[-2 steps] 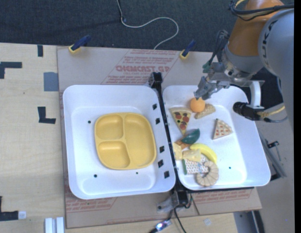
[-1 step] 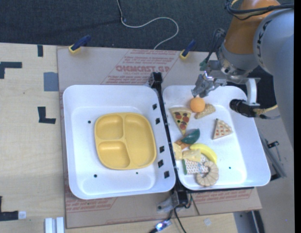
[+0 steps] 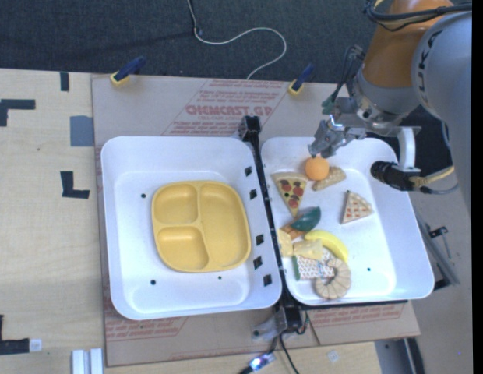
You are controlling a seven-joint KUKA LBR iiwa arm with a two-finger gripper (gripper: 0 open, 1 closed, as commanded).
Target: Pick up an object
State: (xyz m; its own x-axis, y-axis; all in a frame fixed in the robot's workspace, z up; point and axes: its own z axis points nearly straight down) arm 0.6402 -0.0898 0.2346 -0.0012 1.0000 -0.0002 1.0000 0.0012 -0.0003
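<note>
Gripper (image 3: 326,142) hangs just above the orange ball (image 3: 317,167) in the right bin (image 3: 397,263); fingers too dark and small to tell if open or shut. Around the ball: pizza slice (image 3: 290,190) to its left, tan piece (image 3: 332,179) touching its right, sandwich wedge (image 3: 355,207) further right, green piece (image 3: 307,220), banana (image 3: 332,244) and cookie (image 3: 333,280) nearer the front. Bin's right part bare. Left bin (image 3: 125,209) w/ yellow divided plate (image 3: 201,226)

Toy food (image 3: 315,232) crowds the right bin's (image 3: 397,263) left half; its right side lies open.
</note>
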